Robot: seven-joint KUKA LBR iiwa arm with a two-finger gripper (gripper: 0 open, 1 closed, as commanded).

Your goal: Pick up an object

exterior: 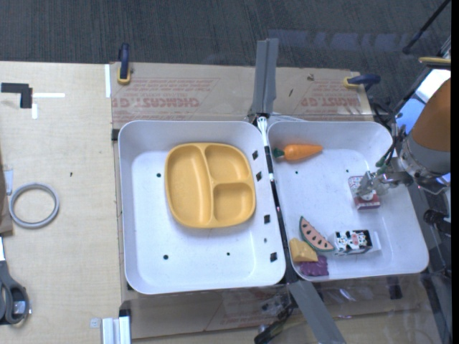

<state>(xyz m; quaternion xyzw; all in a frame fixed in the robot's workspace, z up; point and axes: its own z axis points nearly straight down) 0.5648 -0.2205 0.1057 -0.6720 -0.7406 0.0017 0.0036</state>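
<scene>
Two shallow white plastic bins [143, 264] side by side on a pale wooden bench [57, 120], brown printed cardboard [186, 95] beneath them, dark carpet [179, 13] beyond. In the left bin, a smooth, matte yellow divided plate [210, 185] with three rounded compartments. In the right bin, a tapering orange toy carrot [300, 151] with a green tip near the far wall; a small pink-and-white box [366, 193] towards the right wall; and, near the front edge, a red watermelon slice [315, 234] with a green rind, a yellow wedge [302, 251] touching it, a purple piece [313, 268] just below, and a black-and-white patterned carton [353, 241] beside the slice. Reaching in from the right, the grey arm with its orange band [435, 120], its metal gripper [374, 183] directly over the small box and seemingly touching it; too blurred to tell how wide the tool stands or whether anything is gripped. On the bench at left, a grey ring [31, 205] and scissors [11, 299]; clamps [124, 63] at the cardboard's far corners.
</scene>
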